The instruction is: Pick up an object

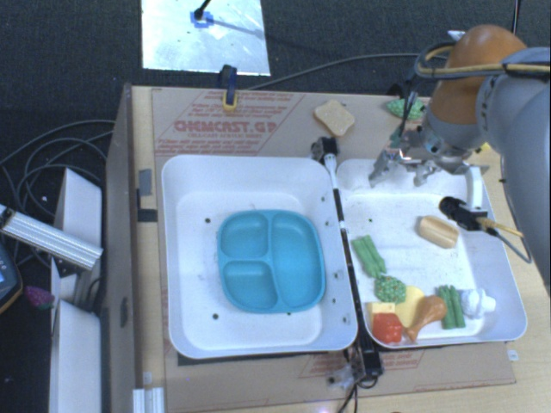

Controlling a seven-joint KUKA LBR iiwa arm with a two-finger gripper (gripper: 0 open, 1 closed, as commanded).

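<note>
- Gripper (403, 169) hangs over the far rim of the right bin (504, 274), its fingers spread with nothing between them.
- Roll (437, 231) is the nearest object, lying mid-bin and apart from the gripper.
- Beans (368, 255) lie by that bin's left wall.
- Broccoli (389, 287), tomato (387, 328) and drumstick (426, 315) cluster at its near edge.
- Plate (270, 260) sits in the left bin (194, 196).
- Toast (334, 117) lies on the bench (258, 114) behind the bins.

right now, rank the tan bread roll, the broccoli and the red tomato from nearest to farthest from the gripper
1. tan bread roll, mid right bin, closest to the gripper
2. broccoli, lower in that bin
3. red tomato, at its front edge
</note>
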